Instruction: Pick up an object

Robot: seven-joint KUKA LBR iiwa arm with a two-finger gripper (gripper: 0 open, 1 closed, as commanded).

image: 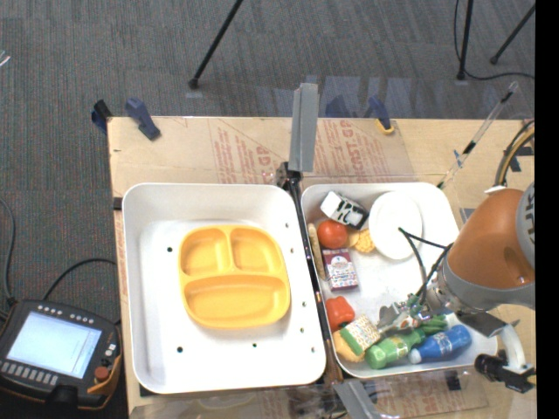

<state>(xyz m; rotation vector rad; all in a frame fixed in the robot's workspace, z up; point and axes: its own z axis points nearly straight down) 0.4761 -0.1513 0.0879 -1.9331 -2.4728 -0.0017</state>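
The right bin (437,201) holds a heap of small objects. Along its left side lie a white and black box (342,209), a red tomato (332,233), a red carton (340,269) and a red pepper (340,312). A white round plate (396,225) rests at the back. A green bottle (393,349) and a blue bottle (442,345) lie at the front edge. My gripper (400,314) hangs low in this bin, just above the green bottle and right of the pepper. The orange band (493,243) of the arm rises behind it.
The left bin (148,234) carries a yellow divided tray (234,275). A grey post (304,133) stands between the bins at the back. A teach pendant (57,352) lies on the floor at the lower left. Cables run from the arm across the plate.
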